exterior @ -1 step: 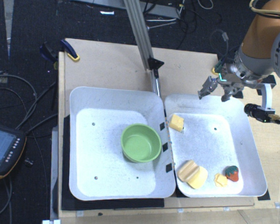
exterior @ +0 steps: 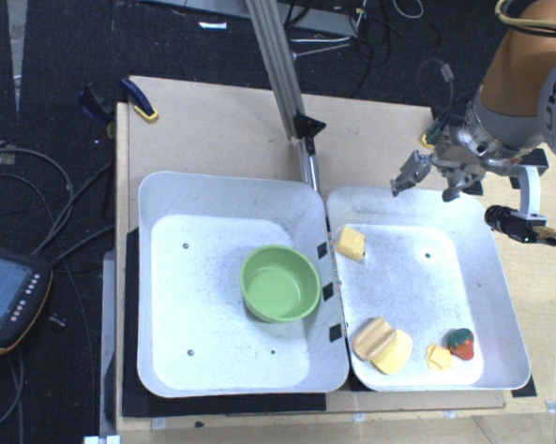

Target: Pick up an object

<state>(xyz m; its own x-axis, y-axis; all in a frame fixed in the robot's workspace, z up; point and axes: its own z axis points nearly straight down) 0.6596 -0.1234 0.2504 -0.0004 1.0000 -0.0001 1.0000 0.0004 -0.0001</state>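
Tool spread open, empty, over right bin's far rim. Risk: small yellow block beside the wall; fingers may strike it.

We see a robotics lab: a plywood bench bearing 2 white bins, an industrial arm, a teach pendant on the dark floor, loose cables, and an aluminium pole rising over the bench.
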